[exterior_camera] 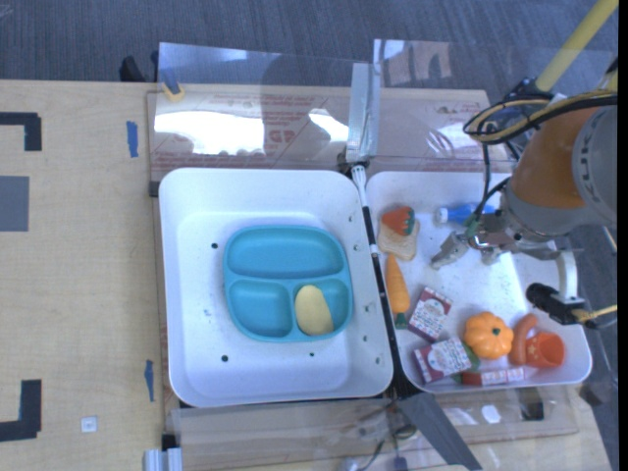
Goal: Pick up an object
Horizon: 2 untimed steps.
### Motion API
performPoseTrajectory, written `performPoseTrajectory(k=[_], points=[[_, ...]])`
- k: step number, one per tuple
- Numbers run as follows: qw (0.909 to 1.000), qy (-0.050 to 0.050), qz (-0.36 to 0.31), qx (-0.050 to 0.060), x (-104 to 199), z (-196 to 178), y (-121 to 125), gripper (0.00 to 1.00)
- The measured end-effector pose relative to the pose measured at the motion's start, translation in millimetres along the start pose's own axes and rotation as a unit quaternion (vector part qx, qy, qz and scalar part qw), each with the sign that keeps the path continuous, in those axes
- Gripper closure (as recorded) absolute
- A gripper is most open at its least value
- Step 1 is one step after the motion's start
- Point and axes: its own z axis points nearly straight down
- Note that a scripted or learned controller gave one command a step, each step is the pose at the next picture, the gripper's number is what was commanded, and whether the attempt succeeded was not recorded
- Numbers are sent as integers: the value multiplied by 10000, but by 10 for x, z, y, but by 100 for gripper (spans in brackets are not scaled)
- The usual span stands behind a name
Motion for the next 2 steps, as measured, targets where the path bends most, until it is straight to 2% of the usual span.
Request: performPoseTrajectory(k=[1,2], points=[[9935,44,-1101,283,-27,33,654,0],[9796,-3,-2007,9,204,-3,-54,0]])
